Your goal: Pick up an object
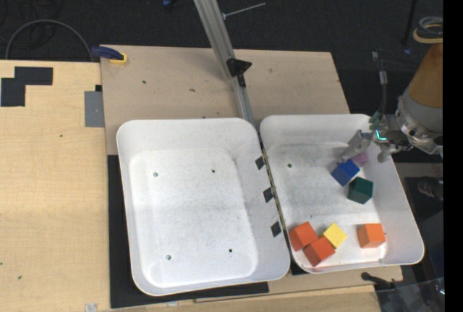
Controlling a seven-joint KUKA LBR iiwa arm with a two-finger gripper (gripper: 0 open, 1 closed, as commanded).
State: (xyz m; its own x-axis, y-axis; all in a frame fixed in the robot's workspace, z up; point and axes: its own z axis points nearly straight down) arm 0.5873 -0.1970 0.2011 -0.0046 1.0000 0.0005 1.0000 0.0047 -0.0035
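Camera view, nearest first: two red wooden cubes [311, 242], a small yellow cube [335, 234] and an orange cube [371, 234] sit along the right white plastic bin's [304, 151] front edge. Farther back, the end effector [366, 148] hovers just above a blue cube [345, 172] beside a dark green cube [360, 190]. It looks like the approach step; its fingers appear spread and empty, so it must next descend and close.

The surface [289, 79] is pale wood. Behind the left bin [188, 202], a grey aluminium rail [215, 35] slants up and away from a black bracket [237, 66]. Far behind that bin's left corner lies a blue-and-yellow clamp [110, 54]; dark cables [43, 32] curl beyond.
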